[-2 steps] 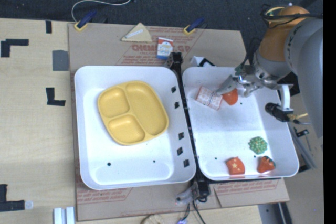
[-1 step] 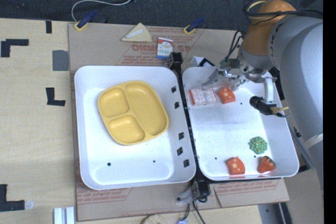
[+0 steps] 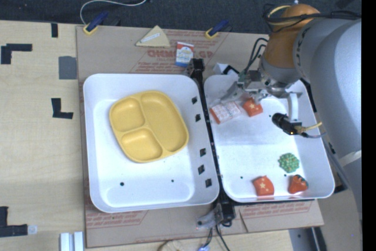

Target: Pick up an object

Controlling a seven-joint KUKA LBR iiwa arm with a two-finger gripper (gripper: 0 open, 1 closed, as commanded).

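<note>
We see the gripper (image 3: pixel 254 86) lowered into the far part of the right bin (image 3: pixel 235 188), the grey arm (image 3: pixel 335 67) with its orange band leaning over from the right. We cannot tell its state, as the wrist hardware hides the tips, and nothing shows as lifted. Just below it lies a small red-orange block (image 3: pixel 254 107), which we judge to be the likeliest target, since the tool hangs almost on top of it. Just to that block's left rests a flat pinkish packet (image 3: pixel 225 112), thin and probably awkward to pinch. Well toward the near edge from the gripper sit a bumpy green piece (image 3: pixel 288 161) and two glossy red toys (image 3: pixel 264 186), loosely scattered as if dropped for random picking. Far left of the gripper, the left bin (image 3: pixel 97 185) holds a smooth yellow three-part tray (image 3: pixel 148 125), lying flat.
</note>
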